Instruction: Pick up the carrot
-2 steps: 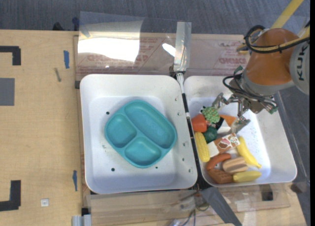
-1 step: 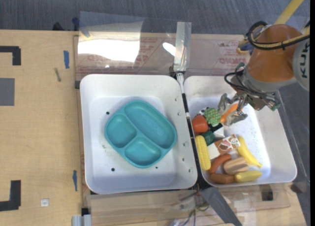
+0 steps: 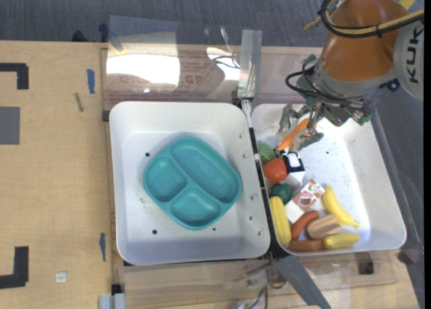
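The carrot (image 3: 294,136) is a thin orange stick with a green leafy end (image 3: 267,151), slanting down to the left at the upper left of the right bin (image 3: 377,166). My gripper (image 3: 300,130) hangs straight over it from under the orange wrist band (image 3: 357,31). One finger (image 3: 287,122) stands on its left and another finger (image 3: 314,130) on its right, with the orange body between them. The gripper is shut on the carrot. The arm hides the carrot's upper end.
Crowded just below the carrot are a red tomato (image 3: 275,169), a small black-and-white piece (image 3: 293,162), a corn cob (image 3: 279,219), a banana (image 3: 339,207), a sausage (image 3: 304,223) and other toy food. A teal divided plate (image 3: 192,181) lies in the left bin (image 3: 128,166).
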`<control>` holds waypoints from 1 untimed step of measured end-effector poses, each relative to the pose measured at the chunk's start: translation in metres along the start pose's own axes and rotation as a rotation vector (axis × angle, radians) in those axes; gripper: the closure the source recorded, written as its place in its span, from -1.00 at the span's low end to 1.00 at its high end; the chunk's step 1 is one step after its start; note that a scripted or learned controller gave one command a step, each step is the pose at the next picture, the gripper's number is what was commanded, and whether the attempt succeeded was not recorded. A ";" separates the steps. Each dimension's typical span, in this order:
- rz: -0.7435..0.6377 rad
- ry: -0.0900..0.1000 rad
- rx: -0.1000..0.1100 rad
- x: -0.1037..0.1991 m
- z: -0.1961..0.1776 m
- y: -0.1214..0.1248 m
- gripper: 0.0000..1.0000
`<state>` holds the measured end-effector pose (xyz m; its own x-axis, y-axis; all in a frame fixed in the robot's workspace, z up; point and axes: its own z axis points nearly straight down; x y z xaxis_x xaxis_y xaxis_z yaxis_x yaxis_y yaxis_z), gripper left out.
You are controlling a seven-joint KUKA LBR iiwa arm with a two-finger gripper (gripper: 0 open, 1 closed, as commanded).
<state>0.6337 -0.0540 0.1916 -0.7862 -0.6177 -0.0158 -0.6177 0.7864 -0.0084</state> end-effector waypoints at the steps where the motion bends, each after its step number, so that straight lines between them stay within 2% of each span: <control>1: -0.284 0.006 -0.006 -0.032 -0.002 0.009 1.00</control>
